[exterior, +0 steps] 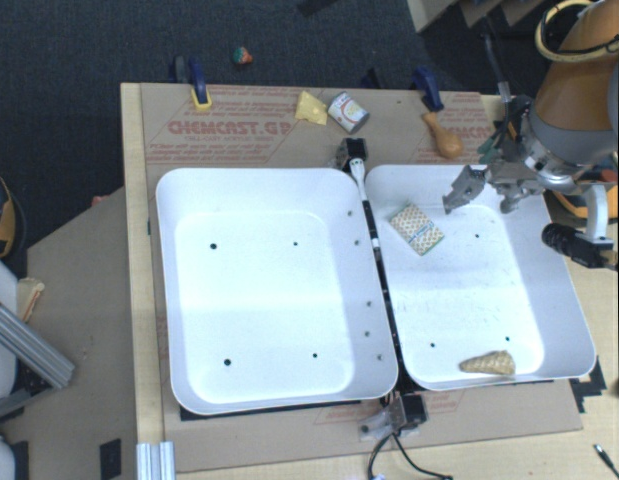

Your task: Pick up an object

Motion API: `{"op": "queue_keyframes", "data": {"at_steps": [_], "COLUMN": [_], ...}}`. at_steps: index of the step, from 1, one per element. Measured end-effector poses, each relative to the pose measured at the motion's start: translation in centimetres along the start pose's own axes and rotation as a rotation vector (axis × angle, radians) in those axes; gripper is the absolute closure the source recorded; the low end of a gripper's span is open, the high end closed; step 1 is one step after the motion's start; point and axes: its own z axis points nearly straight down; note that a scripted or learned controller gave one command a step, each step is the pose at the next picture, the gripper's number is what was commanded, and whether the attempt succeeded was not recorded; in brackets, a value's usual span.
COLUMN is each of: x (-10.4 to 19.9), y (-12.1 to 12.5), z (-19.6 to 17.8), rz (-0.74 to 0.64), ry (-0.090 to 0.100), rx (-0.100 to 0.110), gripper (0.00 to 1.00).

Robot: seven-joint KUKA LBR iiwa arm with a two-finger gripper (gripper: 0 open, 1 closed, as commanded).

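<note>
My gripper (484,194) hangs over the far part of the right bin (549,298), its two fingers spread apart with nothing between them. A small patterned square packet (417,229) lies in that bin, to the left of the gripper and a little nearer the camera. A tan, cone-shaped piece (488,364) rests near the right bin's front edge. The left bin (189,268) sits beside it.
On the cardboard beyond the bins lie a yellow wedge (311,109), a small white box (348,112) and an orange-brown pear-shaped object (444,137). Blue clamps (199,81) hold the board's far edge. A black cable (367,218) runs between the bins.
</note>
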Motion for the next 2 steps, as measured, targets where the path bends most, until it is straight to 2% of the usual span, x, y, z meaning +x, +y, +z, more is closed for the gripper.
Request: {"op": "queue_keyframes", "data": {"at_steps": [1, 2], "x": [10.3, 13.9], "y": [4.2, 3.6], "z": [-8.9, -23.1], "rz": [-0.013, -0.006], "ry": [0.002, 0.0], "rx": [-0.016, -0.022], "gripper": [0.0, 0.0]}}
